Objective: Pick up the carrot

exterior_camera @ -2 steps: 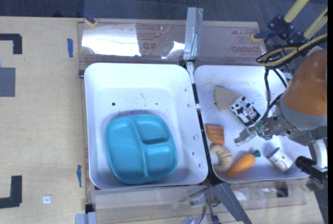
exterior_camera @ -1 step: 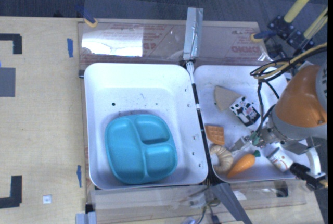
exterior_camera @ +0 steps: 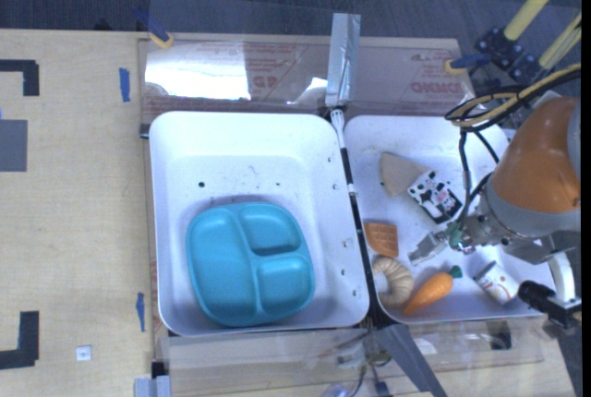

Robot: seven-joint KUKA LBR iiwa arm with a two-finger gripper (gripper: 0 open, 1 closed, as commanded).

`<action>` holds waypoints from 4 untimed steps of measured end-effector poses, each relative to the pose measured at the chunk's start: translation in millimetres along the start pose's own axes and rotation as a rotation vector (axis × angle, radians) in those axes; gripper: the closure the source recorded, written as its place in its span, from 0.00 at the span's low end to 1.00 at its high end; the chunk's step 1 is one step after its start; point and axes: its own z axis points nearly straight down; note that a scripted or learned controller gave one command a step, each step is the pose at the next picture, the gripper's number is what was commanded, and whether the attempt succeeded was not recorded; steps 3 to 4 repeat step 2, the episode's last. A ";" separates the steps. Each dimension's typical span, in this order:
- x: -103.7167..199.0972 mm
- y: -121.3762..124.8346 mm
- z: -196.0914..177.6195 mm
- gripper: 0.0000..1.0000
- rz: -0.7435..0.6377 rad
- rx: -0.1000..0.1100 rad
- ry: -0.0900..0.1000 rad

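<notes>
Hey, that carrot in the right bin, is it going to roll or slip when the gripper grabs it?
The carrot looks smooth and tapered, so it may slip from a pinch. Its rounded body could roll if nudged, though the donut-like piece beside it might block it.

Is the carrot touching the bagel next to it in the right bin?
Touching. In the camera view, the carrot's lower left end rests against the bagel's right side, with no white bin floor between them.

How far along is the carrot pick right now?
Done: the arm is over the right bin, its gripper above the carrot. In hand: nothing; the carrot lies on the bin floor beside the bagel. Left: descend, grasp, lift.
</notes>
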 end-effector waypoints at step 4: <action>8.2 2.0 4.8 0.00 -0.484 -0.001 -0.001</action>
